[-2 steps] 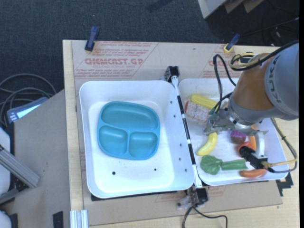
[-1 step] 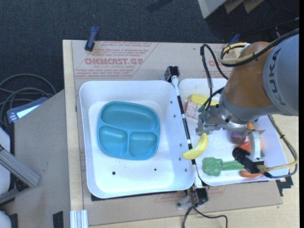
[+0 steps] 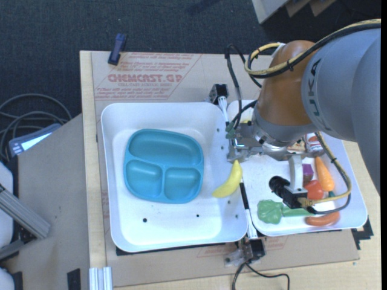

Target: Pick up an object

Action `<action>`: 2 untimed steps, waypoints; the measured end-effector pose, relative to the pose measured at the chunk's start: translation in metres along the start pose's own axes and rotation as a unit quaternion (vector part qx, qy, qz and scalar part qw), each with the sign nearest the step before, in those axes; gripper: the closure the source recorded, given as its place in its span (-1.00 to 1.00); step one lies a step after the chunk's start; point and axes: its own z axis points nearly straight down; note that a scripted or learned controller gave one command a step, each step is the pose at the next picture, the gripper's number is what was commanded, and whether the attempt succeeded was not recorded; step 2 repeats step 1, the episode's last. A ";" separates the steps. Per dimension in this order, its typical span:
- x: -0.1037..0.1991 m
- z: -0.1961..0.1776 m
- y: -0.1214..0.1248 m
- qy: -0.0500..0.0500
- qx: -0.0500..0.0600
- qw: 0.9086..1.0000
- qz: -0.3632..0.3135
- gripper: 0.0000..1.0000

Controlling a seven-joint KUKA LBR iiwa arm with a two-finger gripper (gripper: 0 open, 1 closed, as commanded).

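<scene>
Banana: a yellow toy banana [image 3: 228, 180] lies across the divide between the two white bins, long axis running from upper right to lower left.
Pincer: the pincer [image 3: 237, 149] sits just above the banana's upper end; whether it is spread or pressed together cannot be told.
Neighbours: a blue divided plate [image 3: 163, 165] rests in the left bin [image 3: 121, 222]; a green toy [image 3: 270, 211], carrot [image 3: 325, 175] and sausage [image 3: 322, 220] crowd the right bin [image 3: 357, 207].
Setting: both bins sit on a worktop [image 3: 148, 80].

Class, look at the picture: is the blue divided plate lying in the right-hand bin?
No. The blue divided plate lies in the left bin, apart from the toy food.
</scene>
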 end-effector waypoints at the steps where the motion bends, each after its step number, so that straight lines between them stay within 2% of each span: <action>1: -0.011 0.000 0.056 0.000 0.000 1.000 0.000 1.00; 2: -0.011 0.000 0.056 0.000 0.000 1.000 0.000 1.00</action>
